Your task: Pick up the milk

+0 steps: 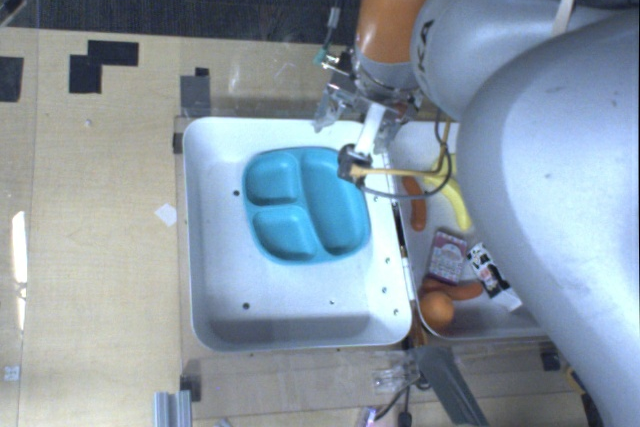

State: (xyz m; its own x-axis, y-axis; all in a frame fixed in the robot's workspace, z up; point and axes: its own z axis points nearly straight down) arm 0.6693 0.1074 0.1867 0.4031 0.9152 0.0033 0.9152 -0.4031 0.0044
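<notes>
Your bulky grey metal arm (pixel 540 115) reaches in from the right, its orange band (pixel 392 5) sitting above the wrist, the metal two-finger claw (pixel 350 120) pointed down and towards the left.

On my feed, the left bin (pixel 200 245) holds a divided tray (pixel 305 205) toward its far right side. In the right bin (pixel 478 335), beside it on the counter (pixel 90 215), a banana (pixel 457 207) lies behind a packet (pixel 447 258). A carton (pixel 490 270) sits just right of the packet, and a round fruit (pixel 437 309) lies in front.
</notes>
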